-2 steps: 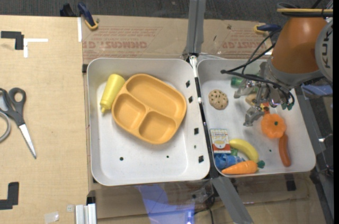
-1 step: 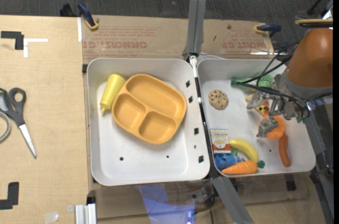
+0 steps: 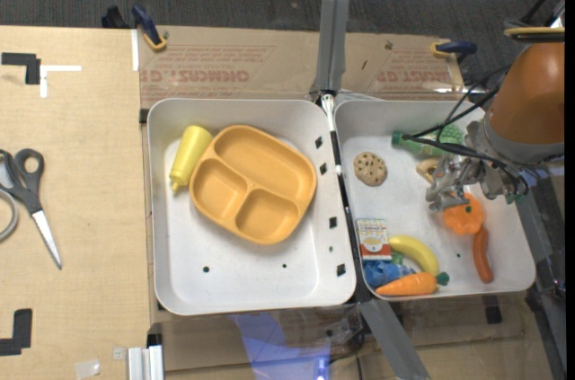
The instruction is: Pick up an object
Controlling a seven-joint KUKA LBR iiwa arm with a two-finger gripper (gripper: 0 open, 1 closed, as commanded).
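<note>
Camera view | left bin [image 3: 171, 279]: yellow divided plate [image 3: 252, 182], yellow bottle [image 3: 187, 155] | right bin [image 3: 503, 275]: cookie [image 3: 369, 168], banana [image 3: 416, 252], carrot [image 3: 410, 283] | gripper [image 3: 449, 190] low beside orange toy [image 3: 464, 217], grip width hidden | risk: crowded toys, fingers may glance off | bench: bare plywood, scissors [image 3: 34, 200] far left

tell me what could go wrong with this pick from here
The gripper sits low in the right bin, in a tight cluster: an orange pepper-like toy just below it and green toy pieces above. It might close on two things or nudge the toy away. The red sausage lies near the bin's right wall, so a push could pin things there.
</note>
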